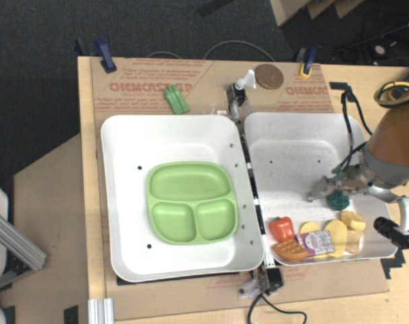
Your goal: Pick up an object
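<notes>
The grey arm with its orange band reaches into the right bin from the right. My gripper is low over the bin floor at its right middle. A small teal object lies right under it, touching or nearly touching; whether it is held is unclear. Along the bin's front edge lie a red pepper, a brown bread-like piece, a pink-purple packet and yellow food pieces.
The left bin holds a green divided plate. On the bench behind the bins lie a green clip and a brown disc. Cables run along the right bin's far right rim.
</notes>
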You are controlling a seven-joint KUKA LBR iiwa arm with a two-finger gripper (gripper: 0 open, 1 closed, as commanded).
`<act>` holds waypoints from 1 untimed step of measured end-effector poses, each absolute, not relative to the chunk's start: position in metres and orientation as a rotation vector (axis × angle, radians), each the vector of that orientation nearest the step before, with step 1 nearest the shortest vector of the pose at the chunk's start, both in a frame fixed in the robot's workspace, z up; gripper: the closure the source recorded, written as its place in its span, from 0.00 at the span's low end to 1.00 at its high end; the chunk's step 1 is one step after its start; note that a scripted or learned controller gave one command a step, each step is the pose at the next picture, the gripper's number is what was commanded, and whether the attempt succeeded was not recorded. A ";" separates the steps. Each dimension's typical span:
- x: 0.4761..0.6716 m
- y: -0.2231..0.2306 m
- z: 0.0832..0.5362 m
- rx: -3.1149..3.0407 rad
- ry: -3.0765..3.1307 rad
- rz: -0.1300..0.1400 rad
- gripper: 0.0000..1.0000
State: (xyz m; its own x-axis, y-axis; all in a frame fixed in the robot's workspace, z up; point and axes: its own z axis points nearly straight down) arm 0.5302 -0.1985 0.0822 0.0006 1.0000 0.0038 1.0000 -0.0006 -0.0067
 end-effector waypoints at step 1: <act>0.533 -0.200 0.095 -2.225 -2.221 -0.002 1.00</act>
State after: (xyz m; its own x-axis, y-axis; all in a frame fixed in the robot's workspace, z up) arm 0.5330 -0.2001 0.0951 0.0018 1.0000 -0.0005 1.0000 -0.0018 0.0025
